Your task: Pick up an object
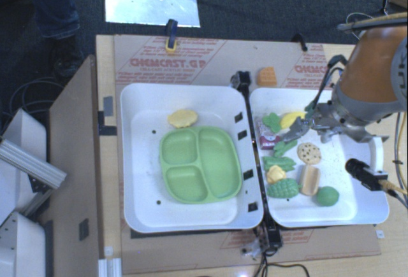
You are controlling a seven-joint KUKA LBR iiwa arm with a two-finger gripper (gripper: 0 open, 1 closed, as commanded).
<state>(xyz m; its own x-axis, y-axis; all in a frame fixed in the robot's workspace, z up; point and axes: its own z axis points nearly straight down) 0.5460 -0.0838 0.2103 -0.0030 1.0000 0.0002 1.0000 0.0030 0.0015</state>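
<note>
The right bin (pixel 366 212) holds several toy foods: a yellow piece (pixel 291 119), a green leaf (pixel 273 121), a purple-pink item (pixel 267 139), a brown cookie (pixel 309 153), a flat green piece (pixel 278 162), a small yellow piece (pixel 276 174), a green broccoli-like piece (pixel 282 189), a tan bun (pixel 310 180) and a green ball (pixel 327 196). My gripper (pixel 289 135) reaches in from the right, low over the upper left of this bin, between the yellow piece and the cookie, tip near the purple-pink item. Nothing is visibly held.
The left bin (pixel 143 205) holds a green divided plate (pixel 199 163) and a yellow wafer (pixel 182 118). An orange block (pixel 267 76) lies on the cardboard behind the bins. A black cylinder on the arm (pixel 363 174) overhangs the right bin's right side.
</note>
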